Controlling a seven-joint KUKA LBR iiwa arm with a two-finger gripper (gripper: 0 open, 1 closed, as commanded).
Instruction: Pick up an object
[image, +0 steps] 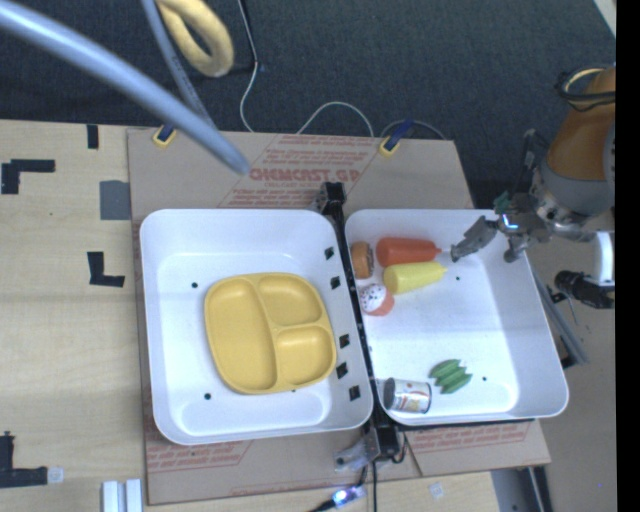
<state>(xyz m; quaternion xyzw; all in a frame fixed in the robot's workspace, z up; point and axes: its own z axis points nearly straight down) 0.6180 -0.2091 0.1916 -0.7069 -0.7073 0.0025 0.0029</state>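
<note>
Two shallow white plastic bins sit side by side on a brown cardboard sheet (300, 175) printed with red lettering, joined along a black clipped seam. Left bin (165, 300): one yellow three-compartment plastic tray (268, 332), lying flat near the bin's centre, slightly rotated. Right bin (500, 340): five items. At its 11 o'clock corner, a small brown-and-tan toy burger (361, 260) against the dividing wall; just beside it toward 3 o'clock, an orange-red carrot-shaped toy (406, 249) lying lengthwise; touching or nearly touching that toy on its 6 o'clock side, a pale yellow cylindrical toy (413, 276), tilted with its far end pointing toward 2 o'clock; at the cylinder's 8 o'clock end, a small round white-and-red piece (375, 297), details too small to tell. Toward the bin's 6 o'clock edge, a green pea-pod-shaped toy (451, 376), and at 7 o'clock a small metallic can (409, 397) lying on its side against the near wall. Arm: grey with an orange band, entering from 3 o'clock; its two-finger gripper (468, 243) hangs over the right bin's 1 o'clock area, near the tips of the carrot toy and yellow cylinder but apart from both, nothing between its fingers; whether the fingers are spread or pressed together cannot be told at this size.
</note>
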